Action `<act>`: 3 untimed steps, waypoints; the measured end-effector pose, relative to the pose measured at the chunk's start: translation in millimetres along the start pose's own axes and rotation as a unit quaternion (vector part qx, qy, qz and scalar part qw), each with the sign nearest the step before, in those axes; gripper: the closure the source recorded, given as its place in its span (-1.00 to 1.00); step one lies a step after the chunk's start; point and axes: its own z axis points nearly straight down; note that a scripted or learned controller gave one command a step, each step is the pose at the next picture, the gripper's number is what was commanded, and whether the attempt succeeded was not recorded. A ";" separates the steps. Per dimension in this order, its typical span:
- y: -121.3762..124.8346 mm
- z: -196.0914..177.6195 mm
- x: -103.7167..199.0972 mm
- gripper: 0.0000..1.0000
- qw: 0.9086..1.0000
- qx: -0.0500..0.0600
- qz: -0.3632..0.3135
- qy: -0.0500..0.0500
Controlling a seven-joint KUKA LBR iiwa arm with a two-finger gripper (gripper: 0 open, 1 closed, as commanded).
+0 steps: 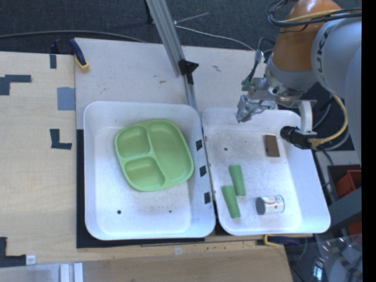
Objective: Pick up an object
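Right bin (305, 184), front: small can (270, 204) on its side, two green sticks (234, 191) just left of it, long axes running roughly front-to-back. Further back, brown block (271, 145), the thing nearest the claw. Claw (245, 111) hangs over the bin's back left corner, carrying nothing; can't tell how wide it's set. Block lies toward the front and right of it. Green plate (154, 154) sits in left bin (94, 175).
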 end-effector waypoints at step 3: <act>-54.3 -1.3 137.4 1.00 1.000 0.001 -0.001 0.000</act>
